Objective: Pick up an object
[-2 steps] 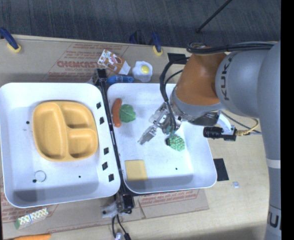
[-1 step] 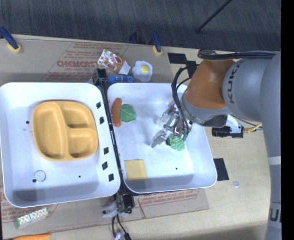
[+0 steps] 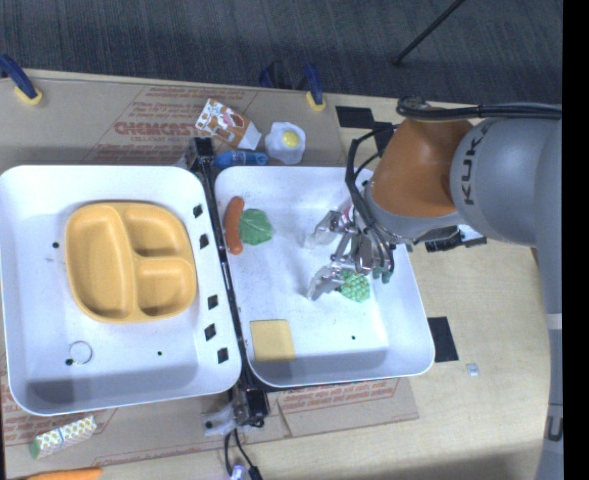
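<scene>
The gripper is down in the right bin, fingers spread wide, nothing between them. Just beside the lower finger, toward the arm, sits a green knobbly toy, likely the target. It seems off to one side of the open gap, not inside it, so the gripper should shift toward it and centre before closing, then lift straight up.

Other picks: a green leafy piece touching an orange sausage by the left wall, and a flat yellow square block near the front, thin and hard to pinch.

The bins are smooth glossy white plastic. The left bin holds a yellow divided tray, rounded and matte.
</scene>
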Controlling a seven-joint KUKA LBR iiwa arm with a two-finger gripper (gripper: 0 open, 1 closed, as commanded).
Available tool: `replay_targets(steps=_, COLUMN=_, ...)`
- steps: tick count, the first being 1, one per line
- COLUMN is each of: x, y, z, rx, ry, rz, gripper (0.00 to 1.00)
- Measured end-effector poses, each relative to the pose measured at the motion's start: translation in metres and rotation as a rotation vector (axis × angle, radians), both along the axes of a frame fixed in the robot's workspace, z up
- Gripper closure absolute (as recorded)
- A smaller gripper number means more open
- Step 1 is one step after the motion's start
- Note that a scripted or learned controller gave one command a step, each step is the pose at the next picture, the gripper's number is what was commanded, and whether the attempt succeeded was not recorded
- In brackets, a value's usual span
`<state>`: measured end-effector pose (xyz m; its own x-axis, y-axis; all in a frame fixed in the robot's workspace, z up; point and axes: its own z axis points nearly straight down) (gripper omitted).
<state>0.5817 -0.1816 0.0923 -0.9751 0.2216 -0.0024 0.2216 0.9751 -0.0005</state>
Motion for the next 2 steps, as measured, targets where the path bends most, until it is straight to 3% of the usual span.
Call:
replay_targets(steps=1, x=-0.019, y=-0.022, z=0.000, rx=0.001, ry=0.005, rz=0.223, gripper=0.00)
replay_targets(steps=2, x=0.021, y=0.007, z=0.031, rx=0.000, ry=0.001, rz=0.486, gripper=0.00)
